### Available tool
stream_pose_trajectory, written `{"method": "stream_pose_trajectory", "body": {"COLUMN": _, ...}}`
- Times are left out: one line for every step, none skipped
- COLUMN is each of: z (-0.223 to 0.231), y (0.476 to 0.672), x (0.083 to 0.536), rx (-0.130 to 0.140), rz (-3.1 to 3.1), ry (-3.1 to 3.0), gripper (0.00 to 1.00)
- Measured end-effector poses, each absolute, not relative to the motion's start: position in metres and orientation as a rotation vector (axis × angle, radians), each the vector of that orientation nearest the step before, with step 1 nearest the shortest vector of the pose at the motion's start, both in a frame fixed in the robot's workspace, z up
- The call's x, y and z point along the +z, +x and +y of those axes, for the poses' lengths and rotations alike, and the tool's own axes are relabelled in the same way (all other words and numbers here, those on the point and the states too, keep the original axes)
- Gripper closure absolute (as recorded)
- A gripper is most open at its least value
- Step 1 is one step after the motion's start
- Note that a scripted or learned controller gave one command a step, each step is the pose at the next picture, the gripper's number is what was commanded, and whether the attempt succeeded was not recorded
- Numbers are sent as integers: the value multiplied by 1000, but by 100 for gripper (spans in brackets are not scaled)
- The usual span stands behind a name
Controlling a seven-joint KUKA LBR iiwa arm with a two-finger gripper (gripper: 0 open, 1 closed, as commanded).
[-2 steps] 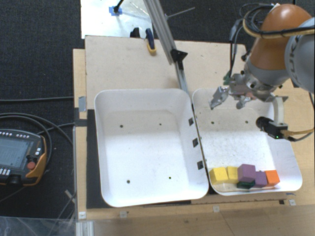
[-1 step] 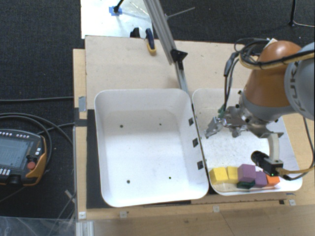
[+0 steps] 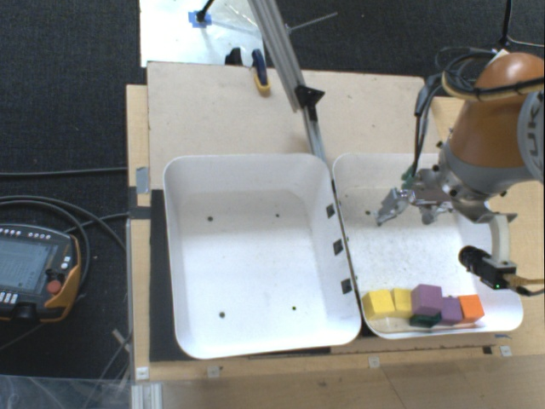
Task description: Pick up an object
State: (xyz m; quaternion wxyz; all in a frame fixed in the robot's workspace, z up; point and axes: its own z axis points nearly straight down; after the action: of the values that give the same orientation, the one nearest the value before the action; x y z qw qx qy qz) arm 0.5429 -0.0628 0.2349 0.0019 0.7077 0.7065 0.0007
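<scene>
Tool [image 3: 393,206] hovers above two yellow, two purple blocks [image 3: 436,303].

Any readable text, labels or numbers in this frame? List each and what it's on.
None legible.
Teach pendant at the left edge: screen and keys carry marks, too small and blurred to read.
Blocks in the right bin: plain coloured faces, no print.
Left bin: dark dots, no lettering.
</scene>
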Motion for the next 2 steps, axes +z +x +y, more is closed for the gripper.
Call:
{"method": "stream_pose_trajectory", "body": {"z": -158, "y": 557, "x": 238, "rx": -1, "rz": 2211, "ry": 2224, "gripper": 0}}
{"method": "stream_pose_trajectory", "body": {"z": -72, "y": 576, "x": 188, "rx": 3, "rz": 2238, "ry": 2211, "gripper": 0}}
